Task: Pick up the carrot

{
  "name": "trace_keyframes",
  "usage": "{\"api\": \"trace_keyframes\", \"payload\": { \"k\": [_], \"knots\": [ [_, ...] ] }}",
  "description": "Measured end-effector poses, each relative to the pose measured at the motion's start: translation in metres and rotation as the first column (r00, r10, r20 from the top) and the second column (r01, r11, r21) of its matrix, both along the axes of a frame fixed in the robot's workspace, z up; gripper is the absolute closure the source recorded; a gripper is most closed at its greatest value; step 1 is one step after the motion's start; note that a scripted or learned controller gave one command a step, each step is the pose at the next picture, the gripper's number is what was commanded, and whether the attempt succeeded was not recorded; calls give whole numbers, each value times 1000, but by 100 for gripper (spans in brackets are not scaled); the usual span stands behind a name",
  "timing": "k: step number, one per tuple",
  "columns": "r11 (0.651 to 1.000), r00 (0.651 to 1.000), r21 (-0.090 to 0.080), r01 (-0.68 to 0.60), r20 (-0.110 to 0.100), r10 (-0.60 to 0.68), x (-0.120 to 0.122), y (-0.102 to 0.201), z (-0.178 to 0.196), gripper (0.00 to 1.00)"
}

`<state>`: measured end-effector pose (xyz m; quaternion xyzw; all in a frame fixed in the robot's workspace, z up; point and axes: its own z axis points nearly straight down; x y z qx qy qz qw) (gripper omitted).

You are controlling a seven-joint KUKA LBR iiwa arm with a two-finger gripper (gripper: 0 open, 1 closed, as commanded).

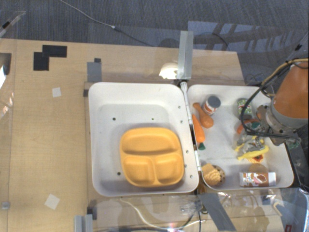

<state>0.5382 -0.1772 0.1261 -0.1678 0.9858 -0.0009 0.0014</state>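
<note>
The bench [43, 144] is pale wood-grain board, flat and matte, with 2 shallow white bins side by side. The left bin [104, 129] is smooth moulded plastic with rounded corners; in it lies a yellow tray [152, 156], glossy, with 3 compartments. The right bin [224, 144] carries the clutter.

The arm [292, 98] comes in over the right bin's right side, a grey body with a rounded orange band and black cables looping off it. The gripper [251, 132] hangs low among small items near that side; whether it is apart or together I cannot tell, since the wrist and clutter mask it.

The carrot [198, 129] lies along the right bin's left wall, a slim orange taper with a green end pointing toward the camera. Just beside it is a stubbier orange piece [203, 116], touching or nearly so. Near that stands a small can [211, 102] with a grey lid. A box [257, 179] with a brown label lies flat near the front wall, and a round tan pastry [213, 174] sits in the front left corner. A yellow banana-like piece [252, 152] lies under the gripper.

Judged from this, the reach is not yet made: the gripper is well apart from the carrot. The next move calls for travel across the bin to the left, and a grasp across the thin shaft, mindful of the wall.
</note>
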Motion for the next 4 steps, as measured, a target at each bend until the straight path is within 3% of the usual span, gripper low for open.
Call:
{"api": "trace_keyframes", "payload": {
  "k": [1, 2, 3, 4],
  "knots": [
    [974, 974, -2, -226, 7, 226, -11, -24, 1, 100],
    [851, 851, -5, -526, 5, 526, -17, -28, 12, 100],
    [473, 473, -5, -881, 1, 881, -32, -28, 5, 100],
    [354, 354, -8, -935, 1, 935, 18, -27, 51, 100]
  ]
}}
